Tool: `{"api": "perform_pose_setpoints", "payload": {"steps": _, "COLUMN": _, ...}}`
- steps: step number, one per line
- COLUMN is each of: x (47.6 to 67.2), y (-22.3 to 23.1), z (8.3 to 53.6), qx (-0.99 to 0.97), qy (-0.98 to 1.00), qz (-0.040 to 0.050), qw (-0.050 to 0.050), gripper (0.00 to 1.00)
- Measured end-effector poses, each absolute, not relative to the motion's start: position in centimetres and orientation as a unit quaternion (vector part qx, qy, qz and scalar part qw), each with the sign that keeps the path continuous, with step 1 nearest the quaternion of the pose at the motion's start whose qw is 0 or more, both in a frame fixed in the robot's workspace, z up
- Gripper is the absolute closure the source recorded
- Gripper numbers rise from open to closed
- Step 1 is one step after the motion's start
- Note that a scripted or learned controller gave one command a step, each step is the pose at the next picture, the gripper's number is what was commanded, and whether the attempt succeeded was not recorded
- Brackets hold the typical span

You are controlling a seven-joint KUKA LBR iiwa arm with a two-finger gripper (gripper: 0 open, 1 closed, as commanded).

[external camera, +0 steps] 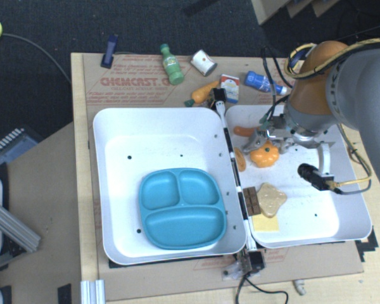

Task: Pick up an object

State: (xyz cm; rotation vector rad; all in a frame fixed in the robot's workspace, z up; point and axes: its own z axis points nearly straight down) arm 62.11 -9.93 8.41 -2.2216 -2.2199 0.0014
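Note:
My gripper hangs low over the back left part of the right bin, at the end of the grey arm with its orange band. Directly under and in front of it lies an orange toy pumpkin with a green stem, touching or nearly touching the gripper. A red sausage lies just left of the gripper. An orange bread piece rests against the bin's left wall. Closer to the front are a tan cookie-like piece, a brown bar and a yellow cheese slice.
The left bin holds a blue divided plate. Behind the bins on the board lie a green bottle, a white can, a carrot, a small carton and a blue bottle. A black cable plug hangs over the right bin.

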Motion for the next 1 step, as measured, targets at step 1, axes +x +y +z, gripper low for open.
{"api": "perform_pose_setpoints", "payload": {"steps": 1, "x": 62.19, "y": -9.91, "z": 9.47, "qx": -0.707, "qy": -0.707, "qz": -0.0005, "qw": -0.001, "gripper": 1.00}}
